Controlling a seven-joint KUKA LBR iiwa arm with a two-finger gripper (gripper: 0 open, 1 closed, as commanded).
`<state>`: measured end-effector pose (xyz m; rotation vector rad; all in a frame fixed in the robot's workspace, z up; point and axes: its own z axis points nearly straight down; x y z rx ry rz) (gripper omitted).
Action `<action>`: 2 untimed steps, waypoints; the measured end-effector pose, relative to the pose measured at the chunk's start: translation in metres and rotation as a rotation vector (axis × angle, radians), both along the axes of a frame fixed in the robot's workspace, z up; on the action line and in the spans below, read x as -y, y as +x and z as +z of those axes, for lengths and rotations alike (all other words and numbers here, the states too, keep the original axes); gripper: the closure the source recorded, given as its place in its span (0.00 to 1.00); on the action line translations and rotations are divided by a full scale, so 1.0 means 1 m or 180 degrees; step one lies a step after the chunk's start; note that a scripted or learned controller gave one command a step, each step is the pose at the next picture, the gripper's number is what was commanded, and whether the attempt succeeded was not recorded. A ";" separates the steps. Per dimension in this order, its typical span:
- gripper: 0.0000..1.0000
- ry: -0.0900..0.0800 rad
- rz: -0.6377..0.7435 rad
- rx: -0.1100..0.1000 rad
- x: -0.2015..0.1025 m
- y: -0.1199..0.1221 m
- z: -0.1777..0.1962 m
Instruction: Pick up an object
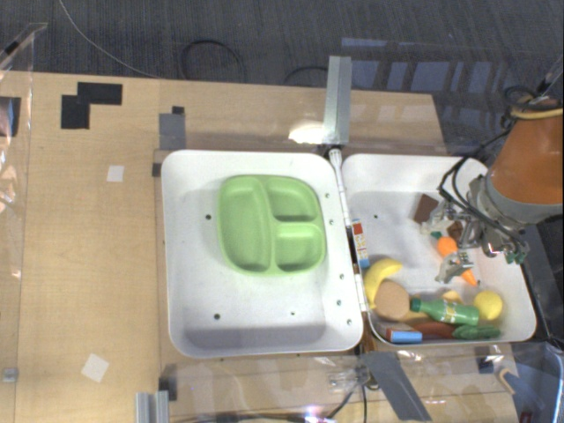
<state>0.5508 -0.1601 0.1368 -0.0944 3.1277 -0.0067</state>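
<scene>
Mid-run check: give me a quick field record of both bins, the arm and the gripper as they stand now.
left bin: holds a green divided plate
right bin: toy food clustered at its near end: green bottle, lemon, yellow banana-like piece, tan rounded piece, orange piece, brown block
arm: over the right bin's right side
gripper: low, beside the orange piece
grasp: nothing seen between the fingers; state unclear

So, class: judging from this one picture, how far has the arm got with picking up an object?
Done: the pincer has reached the right bin, low over an orange piece. In hand: nothing visibly lifted; the grip is unclear. Left: grasp and raise one item; the green bottle and lemon lie untouched.
</scene>
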 end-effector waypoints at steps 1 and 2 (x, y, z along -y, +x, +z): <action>0.00 0.0006 -0.0219 0.0008 -0.023 -0.010 -0.047; 0.00 -0.0004 0.0181 0.0003 0.048 0.023 -0.048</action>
